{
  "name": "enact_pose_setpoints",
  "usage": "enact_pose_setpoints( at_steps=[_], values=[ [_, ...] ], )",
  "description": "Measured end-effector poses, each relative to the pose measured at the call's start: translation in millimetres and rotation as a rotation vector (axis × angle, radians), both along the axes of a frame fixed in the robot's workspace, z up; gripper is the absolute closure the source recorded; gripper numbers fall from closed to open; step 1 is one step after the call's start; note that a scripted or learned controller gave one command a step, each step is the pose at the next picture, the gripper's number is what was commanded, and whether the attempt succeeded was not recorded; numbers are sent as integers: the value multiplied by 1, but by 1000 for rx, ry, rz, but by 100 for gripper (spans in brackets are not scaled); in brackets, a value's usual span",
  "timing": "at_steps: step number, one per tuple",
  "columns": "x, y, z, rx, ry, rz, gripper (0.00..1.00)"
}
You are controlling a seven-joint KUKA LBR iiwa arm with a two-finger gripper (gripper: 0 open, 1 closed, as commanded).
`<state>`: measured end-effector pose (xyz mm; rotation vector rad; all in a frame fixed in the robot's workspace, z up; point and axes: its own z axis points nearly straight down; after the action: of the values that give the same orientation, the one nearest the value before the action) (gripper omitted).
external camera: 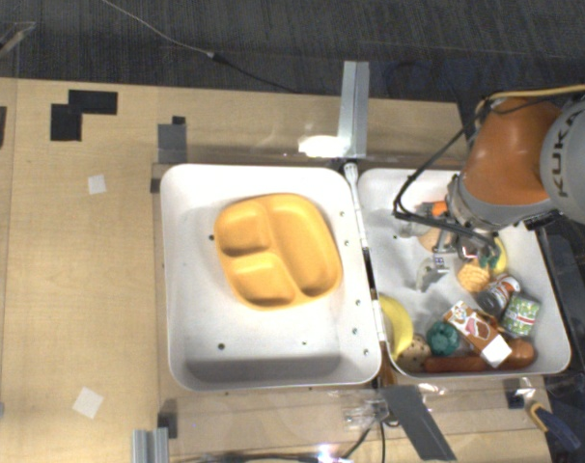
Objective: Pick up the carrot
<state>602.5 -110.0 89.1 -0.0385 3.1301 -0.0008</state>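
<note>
A: Carrot [437, 208] first. What does it look like?

B: A small orange piece, only partly in sight, poking out at the left of the arm's wrist in the upper half of the right bin [389, 193]. The arm covers the rest, so its full shape cannot be told.

A: And the end effector [434, 274]?

B: It hangs low over the middle of the right bin, below the carrot and apart from it. I see grey metal fingers [431, 276] pointing down at the bin floor with nothing between them, but whether they are spread or closed I cannot tell.

A: What lies around it?

B: Just right of it a yellow-orange knobbly item [473, 278], then 2 small cans [513, 305]. Lower down a red and white carton [471, 324], a green lump [441, 337] and a brown sausage shape [455, 363] along the front wall. A banana [400, 322] rests against the bin's left wall.

A: The left bin [186, 287]?

B: It holds 1 yellow tray [273, 249] with 3 compartments, sitting tilted near the middle. Both bins sit side by side on the bench [70, 297].
</note>
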Motion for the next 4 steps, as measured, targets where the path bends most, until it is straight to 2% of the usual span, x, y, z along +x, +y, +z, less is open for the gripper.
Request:
enact_pose_setpoints(
  at_steps=[1,2,3,4],
  values=[
    [56,2,-1,2,5,-120,0],
    [-12,-13,0,4,-1,-402,0],
    [42,0,-1,7,-1,-689,0],
    [6,-3,-1,10,-1,-873,0]
  ],
)
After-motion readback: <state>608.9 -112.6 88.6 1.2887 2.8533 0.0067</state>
